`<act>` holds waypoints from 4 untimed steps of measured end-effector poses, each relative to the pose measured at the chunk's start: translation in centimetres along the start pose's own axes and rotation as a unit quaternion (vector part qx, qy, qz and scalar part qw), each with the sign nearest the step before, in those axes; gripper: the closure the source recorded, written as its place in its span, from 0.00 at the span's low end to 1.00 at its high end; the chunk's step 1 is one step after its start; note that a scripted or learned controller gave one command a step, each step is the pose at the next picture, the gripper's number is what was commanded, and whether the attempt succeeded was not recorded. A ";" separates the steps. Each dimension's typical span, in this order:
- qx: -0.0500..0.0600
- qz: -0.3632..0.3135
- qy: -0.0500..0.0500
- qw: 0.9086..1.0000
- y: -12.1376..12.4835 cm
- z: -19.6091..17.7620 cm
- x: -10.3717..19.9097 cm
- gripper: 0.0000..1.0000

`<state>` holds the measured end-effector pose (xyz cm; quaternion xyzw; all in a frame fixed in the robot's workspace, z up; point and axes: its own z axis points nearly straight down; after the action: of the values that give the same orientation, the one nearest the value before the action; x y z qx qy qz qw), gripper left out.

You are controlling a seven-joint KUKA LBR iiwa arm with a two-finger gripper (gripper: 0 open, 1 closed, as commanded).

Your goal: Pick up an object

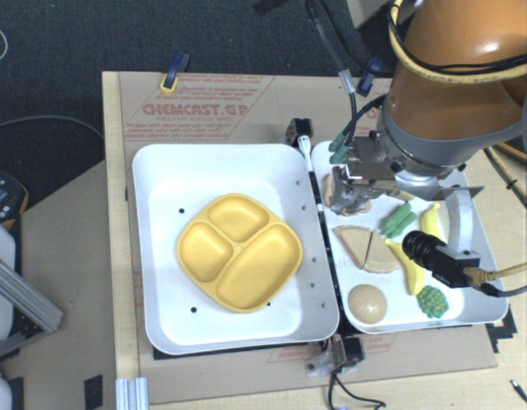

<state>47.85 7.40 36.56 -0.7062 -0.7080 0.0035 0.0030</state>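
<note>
Looming over the right bin (489, 310), the arm (455, 67) is hovering; jaws state I cannot tell. Descending squarely onto the green piece (398, 220) seems wise.

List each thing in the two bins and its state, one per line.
yellow divided plate: lying flat in the left bin, compartments bare.
tan wedge: flat in the right bin.
round tan piece: at the right bin's near edge.
green piece: tilted, beside the banana.
banana: lying lengthwise, partly covered.
green bumpy piece: near the front rim.
gripper: low over the right bin's far end.
</note>
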 end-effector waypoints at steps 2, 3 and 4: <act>-0.006 0.001 0.001 1.000 0.1 -1.0 6.1 1.00; -0.007 0.001 0.001 1.000 0.2 -2.0 6.1 1.00; -0.008 0.001 0.001 1.000 0.2 -3.0 6.1 1.00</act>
<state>48.08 13.52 39.58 -0.7070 -0.7072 -0.0032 -0.0018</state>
